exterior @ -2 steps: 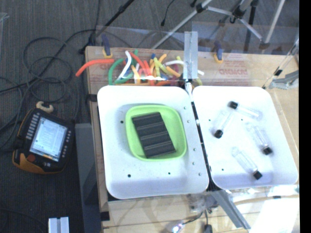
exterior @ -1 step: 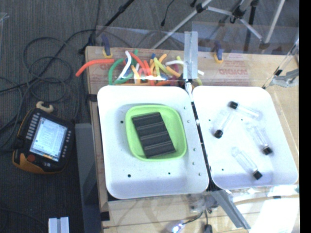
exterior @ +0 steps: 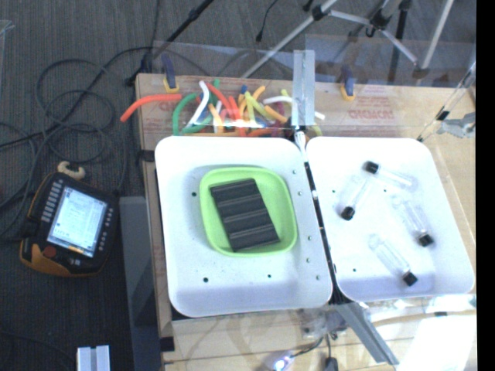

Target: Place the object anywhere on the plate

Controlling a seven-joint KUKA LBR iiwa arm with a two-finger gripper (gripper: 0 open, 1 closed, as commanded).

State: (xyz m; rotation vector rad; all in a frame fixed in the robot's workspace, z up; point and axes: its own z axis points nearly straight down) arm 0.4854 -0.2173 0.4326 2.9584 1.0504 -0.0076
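Pincer state is something I cannot tell at this moment: neither how far it is opening nor whether it is carrying anything.

Judging from how things are lying, the dark grey ribbed rectangular block (exterior: pixel 244 215) is the task's thing. It is resting flat inside the lime-green square plastic plate (exterior: pixel 288 207), slightly left of the frame's centre, in the left shallow white bin (exterior: pixel 178 269). It is sitting a little askew, with its long side running from upper left to lower right, and all of it is staying within the rim. So the placing seems to be done, or nearly so.

Doing this step well is mostly a matter of leaving cleanly. Any withdrawal should be going straight up before travelling right, so nothing is nudging the block or tipping the plate. Crossing low over the right shallow white bin (exterior: pixel 448 168) is risky, since 4 clear plastic vials with black caps (exterior: pixel 390 257) are lying loose there and would probably roll at a touch.

Relative to the pincer, I cannot place the block exactly. Since the arm is reaching in from the frame's right, the block is lying beyond the right bin and across the divider between the 2 bins.
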